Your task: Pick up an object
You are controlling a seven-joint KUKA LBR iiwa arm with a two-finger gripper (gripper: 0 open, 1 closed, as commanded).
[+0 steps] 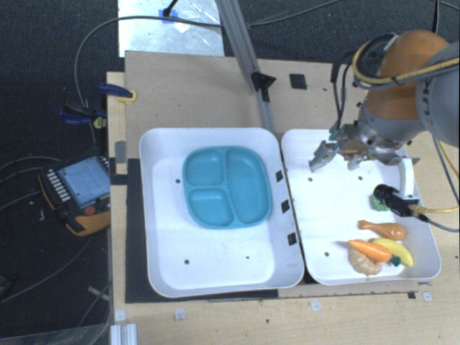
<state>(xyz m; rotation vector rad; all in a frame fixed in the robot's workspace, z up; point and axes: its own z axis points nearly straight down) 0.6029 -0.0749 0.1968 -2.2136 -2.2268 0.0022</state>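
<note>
so, the pickable stuff is all bunched in the lower right corner of the right bin (323,221): a brown drumstick (384,229) is laid across the top of the pile, an orange carrot (368,249) is set just below it, a yellow banana (397,251) is tucked against the carrot's right end, and a tan lumpy piece (364,264) is pressed up under the carrot. what the tan one is can't really be told. a small green thing (378,204) is parked a bit higher up, near the bin's right wall, apart from the pile.

the gripper (336,160) is hung over the upper part of the same bin, well apart from the food. its fingers are spread apart and nothing is held between them. the grey arm (402,70) with its orange band is seen coming in from the upper right.

the left bin (208,257) is taken up by a blue divided plate (227,187), placed toward the top middle. both bins are set on a tan board (187,85), and a slanted metal pole (241,34) is seen above it.
</note>
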